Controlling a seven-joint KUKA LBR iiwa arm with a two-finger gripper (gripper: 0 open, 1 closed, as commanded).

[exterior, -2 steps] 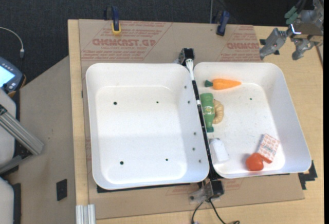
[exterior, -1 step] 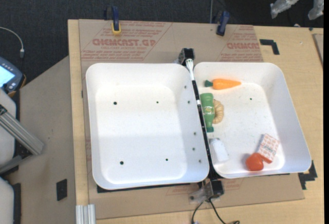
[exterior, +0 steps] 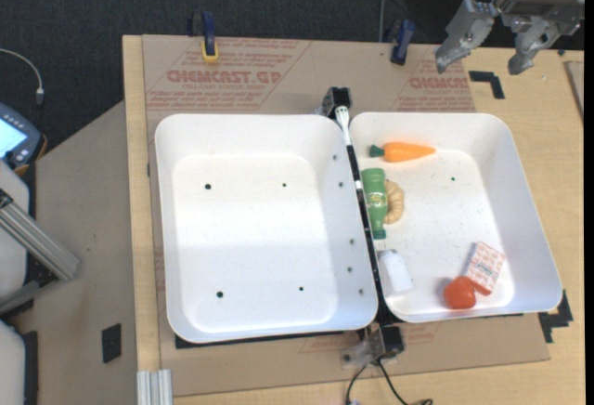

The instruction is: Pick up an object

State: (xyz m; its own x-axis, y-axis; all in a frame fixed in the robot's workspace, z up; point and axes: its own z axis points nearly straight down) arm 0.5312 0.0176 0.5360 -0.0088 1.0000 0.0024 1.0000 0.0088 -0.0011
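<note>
Carrot (exterior: pixel 408 151), green bottle (exterior: pixel 374 199) and red ball (exterior: pixel 458 293) lay in the right bin (exterior: pixel 520 180); gripper (exterior: pixel 487 50) hung above the counter (exterior: pixel 278 69), fingers apart, holding nothing

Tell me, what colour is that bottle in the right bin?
Green bottle with a white cap, seen in the camera view.

The two-finger gripper (exterior: pixel 491 48) is pretty chunky: two pale grey metal fingers (exterior: pixel 458 33) with a dull sheen, hanging off a boxy grey wrist block. There's a bit of teal-green plastic on the hardware above it, plus some darker fittings tucked in.
</note>
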